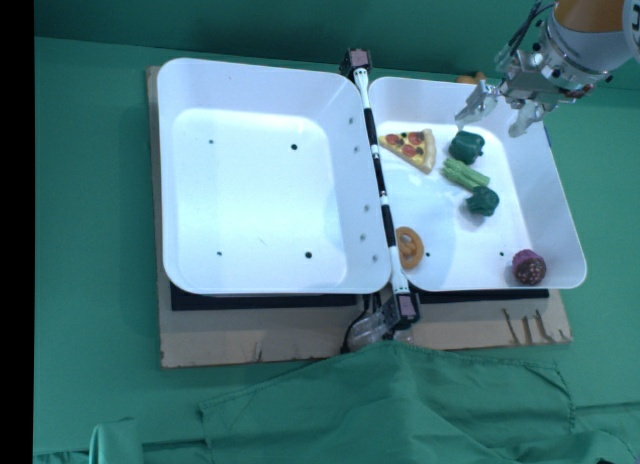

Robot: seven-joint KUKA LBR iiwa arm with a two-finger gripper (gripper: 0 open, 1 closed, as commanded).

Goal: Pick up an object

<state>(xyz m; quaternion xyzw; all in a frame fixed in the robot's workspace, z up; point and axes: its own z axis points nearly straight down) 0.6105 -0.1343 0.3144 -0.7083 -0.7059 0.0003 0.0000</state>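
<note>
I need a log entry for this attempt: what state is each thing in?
gripper: jaws open, holding nothing, above the right bin's far end
green pepper: lying loose, below the jaws
pizza slice: lying flat
broccoli: loose in bin
pretzel: flat by the divider

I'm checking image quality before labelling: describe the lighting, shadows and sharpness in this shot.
Camera view: even, diffuse light, with soft shadows; mild glare on the left bin; the pizza slice and pretzel read sharply; the claw is slightly soft at its fingertips.
</note>
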